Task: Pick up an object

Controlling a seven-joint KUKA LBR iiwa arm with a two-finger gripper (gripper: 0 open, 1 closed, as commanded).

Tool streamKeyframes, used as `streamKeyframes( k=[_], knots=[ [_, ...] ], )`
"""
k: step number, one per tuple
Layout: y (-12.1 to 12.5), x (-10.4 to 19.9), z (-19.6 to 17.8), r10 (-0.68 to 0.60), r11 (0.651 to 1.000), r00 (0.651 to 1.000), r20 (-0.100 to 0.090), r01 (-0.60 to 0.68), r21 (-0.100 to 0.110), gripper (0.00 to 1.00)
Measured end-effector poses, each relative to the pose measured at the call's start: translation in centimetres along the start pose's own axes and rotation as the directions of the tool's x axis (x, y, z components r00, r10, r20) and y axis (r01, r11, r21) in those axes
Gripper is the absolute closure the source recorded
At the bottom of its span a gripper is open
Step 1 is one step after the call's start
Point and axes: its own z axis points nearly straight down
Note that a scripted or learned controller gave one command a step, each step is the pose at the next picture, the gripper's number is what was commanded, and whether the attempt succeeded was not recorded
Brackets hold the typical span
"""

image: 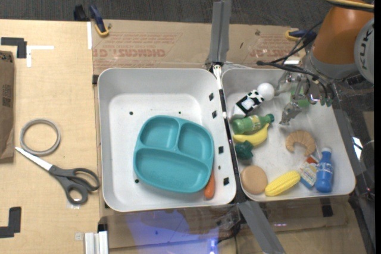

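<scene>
While the arm (pixel 345 33) reaches in from the right over the far end of the right bin (pixel 342 140), its gripper (pixel 292 111) hangs low above the bin floor with nothing visibly held; whether its two fingers are spread or pressed together cannot be told. That bin holds all the loose toy objects: a black-and-white toy cow (pixel 255 98) just left of the gripper, a green bottle (pixel 251 123) lying on its side on a banana (pixel 252 137), a dark green piece (pixel 244 151) beneath them, a tan round bun (pixel 255 179), a yellow corn cob (pixel 282 183), a croissant (pixel 300 141) and a blue bottle (pixel 324 172) near the right wall. Inside the left bin (pixel 119 104) lies a teal divided plate (pixel 174 153) with an orange carrot (pixel 209 187) at its lower right edge. On the bench to the left rest grey-handled scissors (pixel 65 175) and a roll of tape (pixel 40 136).
</scene>
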Motion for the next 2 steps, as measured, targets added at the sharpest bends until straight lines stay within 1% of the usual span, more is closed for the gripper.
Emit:
streamKeyframes(
  k=[1, 2],
  knots=[
    [-0.8, 9.7, 0.0, 0.026, 1.000, 1.000, 0.000, -0.026, -0.001, 0.00],
    [-4.3, 13.8, 0.0, 0.105, 0.994, 0.994, 0.000, -0.105, -0.001, 0.00]
  ],
)
